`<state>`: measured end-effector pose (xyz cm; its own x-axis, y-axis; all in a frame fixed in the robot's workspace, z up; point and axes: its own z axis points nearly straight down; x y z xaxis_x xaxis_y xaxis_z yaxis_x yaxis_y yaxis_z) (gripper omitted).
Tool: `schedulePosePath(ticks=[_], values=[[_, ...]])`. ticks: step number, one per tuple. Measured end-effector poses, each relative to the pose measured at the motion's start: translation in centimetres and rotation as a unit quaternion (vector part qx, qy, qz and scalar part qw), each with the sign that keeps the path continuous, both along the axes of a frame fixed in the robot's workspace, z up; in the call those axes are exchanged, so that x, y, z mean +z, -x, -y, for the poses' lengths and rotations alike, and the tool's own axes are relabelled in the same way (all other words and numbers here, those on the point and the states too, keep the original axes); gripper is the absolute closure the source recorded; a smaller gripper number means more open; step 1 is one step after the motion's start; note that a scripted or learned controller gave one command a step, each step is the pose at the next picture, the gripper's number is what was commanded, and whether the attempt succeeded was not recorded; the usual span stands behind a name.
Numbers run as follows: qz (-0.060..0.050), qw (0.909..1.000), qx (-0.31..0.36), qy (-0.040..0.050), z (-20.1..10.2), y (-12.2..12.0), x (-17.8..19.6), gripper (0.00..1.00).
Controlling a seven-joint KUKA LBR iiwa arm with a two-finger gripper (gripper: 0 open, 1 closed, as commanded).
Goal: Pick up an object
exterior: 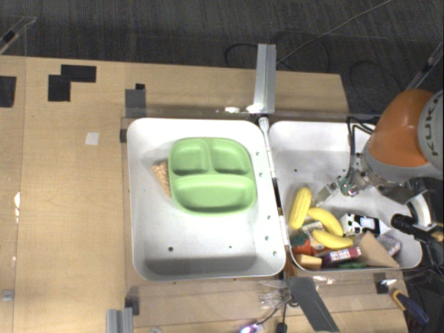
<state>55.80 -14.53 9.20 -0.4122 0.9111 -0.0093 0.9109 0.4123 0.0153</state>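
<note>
Bananas (pixel 326 226) just beside gripper (pixel 340 186), right bin (pixel 312 144).

A single camera looks down from above at a slant on the surface (pixel 69 207), taking in both bins (pixel 146 255) and the dark floor (pixel 139 12) beyond its far edge.

I see two white bins: the left bin (pixel 142 248) at the frame's centre and the right bin (pixel 312 148) beside it. In the left one lies a light green divided plate (pixel 211 174), with a tan speckled thing (pixel 161 177) poking out at its left edge. Low in the right bin I make out yellow bananas (pixel 320 226), a black-and-white object (pixel 361 223), a brown wedge (pixel 374 252) and a dark red bar (pixel 341 256). The arm (pixel 402 134) at the right of the frame is orange and grey. The bench (pixel 62 207) is pale wood with black square marks at upper left, and the floor (pixel 173 12) above is dark grey carpet.
</note>
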Motion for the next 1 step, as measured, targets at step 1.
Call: schedulePosePath(ticks=[1], values=[[0.004,1.0000,0.006,0.0010,-1.08,4.70,0.11,0.00]])
